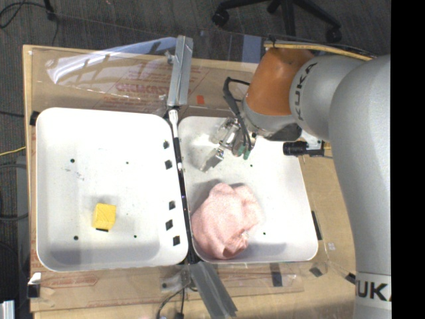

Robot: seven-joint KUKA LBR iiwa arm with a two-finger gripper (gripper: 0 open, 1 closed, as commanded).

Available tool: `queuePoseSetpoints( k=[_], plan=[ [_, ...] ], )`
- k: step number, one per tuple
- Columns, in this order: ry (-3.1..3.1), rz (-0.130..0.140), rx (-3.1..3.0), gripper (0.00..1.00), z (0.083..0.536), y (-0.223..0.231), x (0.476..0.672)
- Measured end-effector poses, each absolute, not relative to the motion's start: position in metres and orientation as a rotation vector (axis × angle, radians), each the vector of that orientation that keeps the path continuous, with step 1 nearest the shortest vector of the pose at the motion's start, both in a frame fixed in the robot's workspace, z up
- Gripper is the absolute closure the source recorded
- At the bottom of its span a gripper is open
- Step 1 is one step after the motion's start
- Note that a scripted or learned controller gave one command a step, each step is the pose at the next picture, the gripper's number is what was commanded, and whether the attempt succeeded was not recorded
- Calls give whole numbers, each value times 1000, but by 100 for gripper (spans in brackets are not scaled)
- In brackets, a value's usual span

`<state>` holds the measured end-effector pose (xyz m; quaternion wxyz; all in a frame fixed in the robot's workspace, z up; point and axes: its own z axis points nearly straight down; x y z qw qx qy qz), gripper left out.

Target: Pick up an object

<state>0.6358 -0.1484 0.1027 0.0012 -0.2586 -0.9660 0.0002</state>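
Note:
A crumpled pink cloth (pixel 226 219) lies in the near half of the right bin (pixel 292 178). In the left bin (pixel 60 145) a small yellow block (pixel 104 216) sits near the front. My gripper (pixel 216 149) hangs over the far left part of the right bin, above the pink cloth and apart from it. Its two silver fingers (pixel 211 160) point down and left, spread, and I see nothing between them. The grey arm with its orange band (pixel 275 78) reaches in from the right.
A metal divider bar (pixel 178 78) runs between the bins at the back. Clear plastic sheeting (pixel 106 68) covers the bench behind the left bin. An office chair base (pixel 279 8) stands on the floor beyond the bench.

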Motion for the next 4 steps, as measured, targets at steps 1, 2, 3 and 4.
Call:
queuePoseSetpoints(
  k=[1,2,3,4],
  plan=[
    [-3124,0,-317,0,93,-109,645],
    [-3044,0,-695,0,89,-167,645],
    [-2887,3,-1194,0,89,-164,644],
    [-2900,1,-1189,100,101,-163,646]
  ],
)
